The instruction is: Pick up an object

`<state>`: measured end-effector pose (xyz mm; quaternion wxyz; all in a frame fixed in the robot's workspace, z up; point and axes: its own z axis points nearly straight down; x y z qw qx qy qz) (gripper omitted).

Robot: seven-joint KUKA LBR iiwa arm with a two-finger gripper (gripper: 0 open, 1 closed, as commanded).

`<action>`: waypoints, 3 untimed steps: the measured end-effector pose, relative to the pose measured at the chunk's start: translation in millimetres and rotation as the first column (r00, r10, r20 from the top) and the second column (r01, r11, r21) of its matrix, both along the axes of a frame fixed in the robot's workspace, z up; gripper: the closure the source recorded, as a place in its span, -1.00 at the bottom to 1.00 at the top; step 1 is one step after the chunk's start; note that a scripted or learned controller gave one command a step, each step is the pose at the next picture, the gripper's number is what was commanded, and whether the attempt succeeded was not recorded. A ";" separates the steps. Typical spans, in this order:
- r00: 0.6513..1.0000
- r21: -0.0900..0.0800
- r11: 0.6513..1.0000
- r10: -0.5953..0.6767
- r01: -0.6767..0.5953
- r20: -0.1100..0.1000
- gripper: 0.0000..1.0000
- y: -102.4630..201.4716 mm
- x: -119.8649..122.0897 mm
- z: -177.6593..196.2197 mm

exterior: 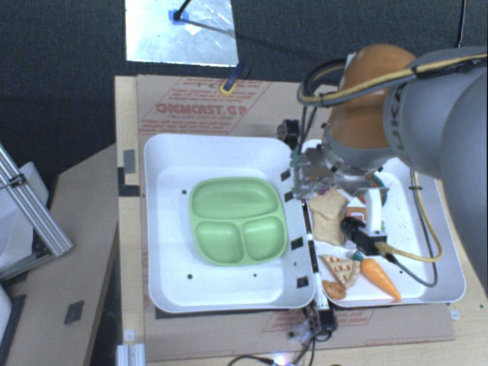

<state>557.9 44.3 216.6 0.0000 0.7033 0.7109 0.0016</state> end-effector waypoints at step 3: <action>1.000 -0.003 1.000 -0.010 0.010 -0.002 1.00 19.8 -1.0 -1.8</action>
